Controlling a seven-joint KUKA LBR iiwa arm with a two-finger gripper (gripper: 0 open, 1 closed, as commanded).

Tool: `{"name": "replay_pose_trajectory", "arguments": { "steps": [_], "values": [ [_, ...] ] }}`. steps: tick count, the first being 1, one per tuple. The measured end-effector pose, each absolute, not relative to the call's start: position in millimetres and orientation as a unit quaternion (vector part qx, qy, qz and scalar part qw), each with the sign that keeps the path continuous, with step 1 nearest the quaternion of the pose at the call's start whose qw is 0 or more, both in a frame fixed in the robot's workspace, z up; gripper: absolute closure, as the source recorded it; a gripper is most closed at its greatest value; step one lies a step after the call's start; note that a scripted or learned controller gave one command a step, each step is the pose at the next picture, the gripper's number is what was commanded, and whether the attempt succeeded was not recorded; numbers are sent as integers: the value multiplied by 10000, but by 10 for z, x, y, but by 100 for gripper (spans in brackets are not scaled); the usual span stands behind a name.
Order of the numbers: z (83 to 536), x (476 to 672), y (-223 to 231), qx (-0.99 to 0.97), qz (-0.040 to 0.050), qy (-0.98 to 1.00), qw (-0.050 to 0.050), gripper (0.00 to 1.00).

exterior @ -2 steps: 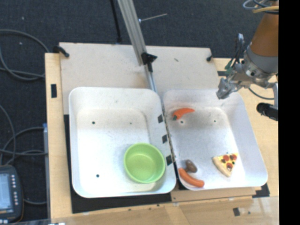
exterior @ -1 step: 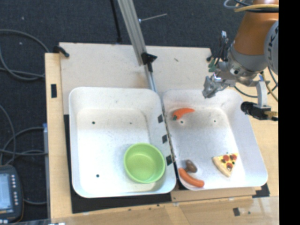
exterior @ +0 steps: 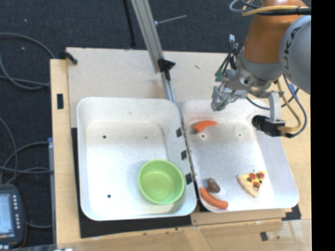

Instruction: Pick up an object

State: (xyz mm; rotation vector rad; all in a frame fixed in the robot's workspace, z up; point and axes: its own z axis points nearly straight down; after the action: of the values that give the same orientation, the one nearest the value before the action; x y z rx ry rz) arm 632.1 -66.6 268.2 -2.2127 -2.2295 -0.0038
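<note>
- The carrot [exterior: 203, 125], my likeliest target, lies near the back of the right bin [exterior: 272, 156], close to its left wall.
- I judge it a light, stiff, smooth toy; I'd take it across its middle, where it is narrow enough.
- My pincer [exterior: 219, 102] hangs above the bin's back rim, just beyond the carrot; whether it is released or clenched I cannot tell.
- The arm [exterior: 272, 30] leans in from the right over the worktop [exterior: 115, 72].

A pale wooden bench [exterior: 115, 75] stands on dark carpet [exterior: 63, 14], with loose cables [exterior: 21, 41] trailing at left.
</note>
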Motion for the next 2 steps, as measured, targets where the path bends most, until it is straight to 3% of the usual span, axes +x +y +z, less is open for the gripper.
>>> {"name": "replay_pose_trajectory", "arguments": {
  "steps": [2],
  "values": [
    [2674, 6102, 338, -7042, -8, -7100, 6, 100]
  ]
}}
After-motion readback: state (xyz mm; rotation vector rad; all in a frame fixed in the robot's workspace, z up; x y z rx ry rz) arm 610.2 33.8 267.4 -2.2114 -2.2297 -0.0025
